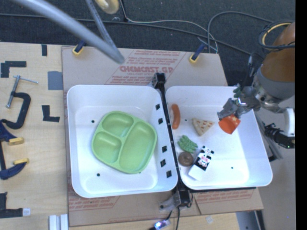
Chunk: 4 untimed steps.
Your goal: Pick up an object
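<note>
End effector [231, 113] hanging over right bin [249, 174], gripping orange object [230, 124] between its fingers, object sitting just right of cheese wedge [203, 126], sausage [175, 116] lying farther left

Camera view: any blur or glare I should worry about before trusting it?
Camera view: the grey bar crossing the top left is smeared out of focus; both white bins read bright, but the green plate, sausage and orange piece at the gripper stay sharp.

Grey arm [274, 83], orange band above wrist, black cables, dark grey gripper [232, 110]
</note>
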Each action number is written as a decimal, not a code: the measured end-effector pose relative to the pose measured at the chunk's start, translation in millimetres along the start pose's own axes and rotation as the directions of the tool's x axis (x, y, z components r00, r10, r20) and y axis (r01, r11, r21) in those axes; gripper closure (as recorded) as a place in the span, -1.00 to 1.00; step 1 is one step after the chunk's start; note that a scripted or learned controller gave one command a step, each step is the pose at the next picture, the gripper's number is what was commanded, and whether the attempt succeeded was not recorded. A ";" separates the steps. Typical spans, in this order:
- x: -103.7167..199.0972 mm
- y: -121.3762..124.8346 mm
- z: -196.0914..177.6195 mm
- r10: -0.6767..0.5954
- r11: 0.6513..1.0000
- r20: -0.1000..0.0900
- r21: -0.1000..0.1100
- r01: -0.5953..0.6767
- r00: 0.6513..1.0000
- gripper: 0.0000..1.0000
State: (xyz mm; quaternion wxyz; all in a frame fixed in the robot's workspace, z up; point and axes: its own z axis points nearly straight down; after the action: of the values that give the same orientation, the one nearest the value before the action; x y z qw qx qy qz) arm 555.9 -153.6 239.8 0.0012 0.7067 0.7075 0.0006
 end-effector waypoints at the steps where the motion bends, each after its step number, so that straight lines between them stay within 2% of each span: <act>1: 0.2 0.8 -26.7 0.000 1.000 0.000 0.000 0.000 1.000 1.00; 2: 48.2 0.4 -27.9 -0.004 1.000 -0.001 0.003 0.004 1.000 1.00; 4: 166.0 3.2 -15.2 -0.006 1.000 -0.002 0.004 0.006 1.000 1.00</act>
State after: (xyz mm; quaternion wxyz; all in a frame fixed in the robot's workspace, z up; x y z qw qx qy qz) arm 559.0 12.4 254.8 -0.0009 0.7048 0.7094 -0.0003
